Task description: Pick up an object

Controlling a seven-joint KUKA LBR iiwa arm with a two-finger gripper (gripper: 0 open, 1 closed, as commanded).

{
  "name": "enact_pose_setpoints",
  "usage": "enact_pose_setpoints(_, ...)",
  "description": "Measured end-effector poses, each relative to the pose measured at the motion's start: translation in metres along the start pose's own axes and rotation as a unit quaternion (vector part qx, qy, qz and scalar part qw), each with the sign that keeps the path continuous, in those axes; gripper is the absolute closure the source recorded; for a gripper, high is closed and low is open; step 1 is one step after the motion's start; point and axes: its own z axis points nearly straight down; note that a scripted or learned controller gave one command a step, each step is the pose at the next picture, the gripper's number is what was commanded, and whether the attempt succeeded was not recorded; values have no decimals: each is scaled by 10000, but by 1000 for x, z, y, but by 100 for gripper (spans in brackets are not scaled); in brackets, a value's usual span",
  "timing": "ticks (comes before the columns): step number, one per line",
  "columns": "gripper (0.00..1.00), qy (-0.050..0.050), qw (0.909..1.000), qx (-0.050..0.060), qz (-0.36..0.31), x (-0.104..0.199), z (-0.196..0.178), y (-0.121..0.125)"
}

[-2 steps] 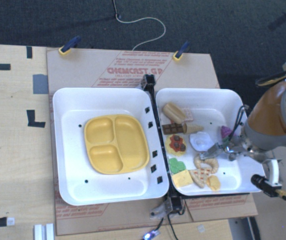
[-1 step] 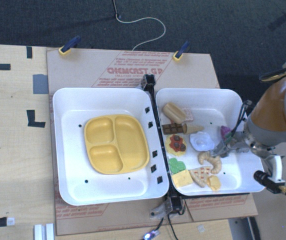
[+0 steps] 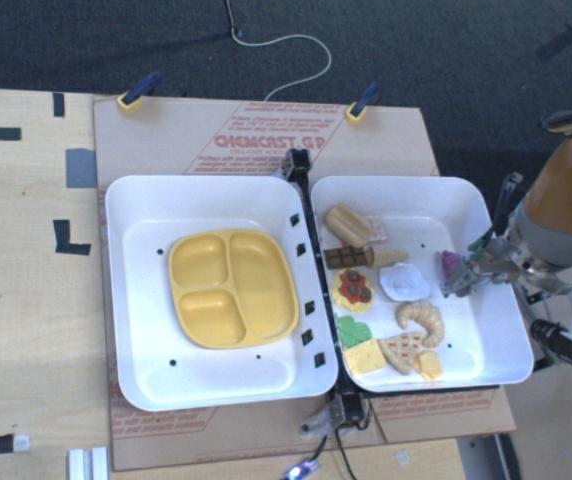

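The pincer (image 3: 463, 280) sits low over the right side of the right bin (image 3: 466, 196), its dark fingers pointing left toward a small purple object (image 3: 451, 264). How far it is open cannot be told from this slanted view, and nothing is seen between its fingers. The candidates for picking lie crowded along the bin's left half: a bread roll (image 3: 346, 224), a chocolate bar (image 3: 348, 258), a small pizza (image 3: 353, 291), a white disc (image 3: 405, 283), a croissant (image 3: 421, 319), a waffle (image 3: 403, 349) and a cheese wedge (image 3: 362, 355). The purple piece lies apart from them and nearest the pincer, so it is likely the easiest target. The bin's right wall is close behind the wrist, leaving little room there. The left bin (image 3: 126, 268) holds a yellow divided plate (image 3: 232, 288).
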Motion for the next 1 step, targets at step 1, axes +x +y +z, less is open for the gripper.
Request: enact_pose_setpoints(1,100,1,10000,0,1,0,-53,1)
